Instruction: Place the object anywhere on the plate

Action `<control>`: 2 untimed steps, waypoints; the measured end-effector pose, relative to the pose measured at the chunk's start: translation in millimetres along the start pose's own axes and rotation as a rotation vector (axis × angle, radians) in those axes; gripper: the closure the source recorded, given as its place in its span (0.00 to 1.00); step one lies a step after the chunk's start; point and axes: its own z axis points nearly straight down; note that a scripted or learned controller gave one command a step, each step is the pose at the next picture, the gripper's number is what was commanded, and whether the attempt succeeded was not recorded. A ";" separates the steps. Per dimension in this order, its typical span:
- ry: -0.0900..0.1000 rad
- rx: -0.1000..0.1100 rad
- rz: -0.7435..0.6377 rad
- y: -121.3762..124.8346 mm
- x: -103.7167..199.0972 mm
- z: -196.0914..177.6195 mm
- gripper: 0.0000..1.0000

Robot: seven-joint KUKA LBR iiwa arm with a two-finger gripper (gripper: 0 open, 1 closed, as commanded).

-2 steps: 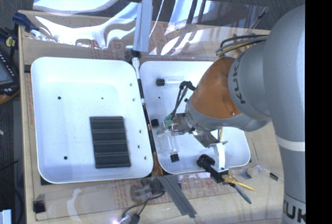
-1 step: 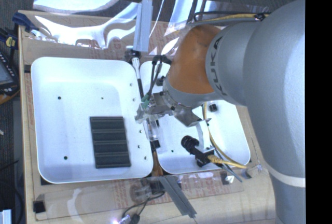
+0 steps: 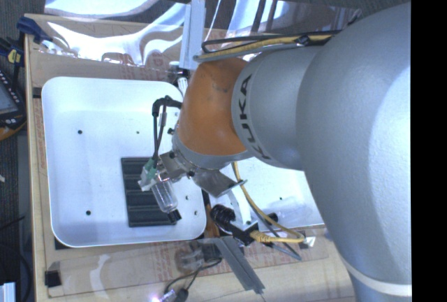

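A grey arm's gripper [image 3: 162,189] hangs over a dark ribbed plate [image 3: 140,206] in the left white bin [image 3: 77,147] — jaws seemingly clamped on a small clear bottle [image 3: 164,196]. Best lowered gently onto the plate's middle — then released.

camera view: fixed overhead; slanted down on bins [image 3: 56,154] | arm [image 3: 335,119] close, entering right

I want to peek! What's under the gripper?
Under the gripper lies a dark ridged plate in the left white bin. The gripper covers part of the plate, so anything right beneath it is hidden.
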 end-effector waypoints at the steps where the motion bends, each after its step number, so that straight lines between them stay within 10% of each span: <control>1: 0.000 0.001 -0.296 18.0 57.8 100.4 1.00; 2: -0.005 -0.005 -0.641 -6.9 -27.5 -1.6 1.00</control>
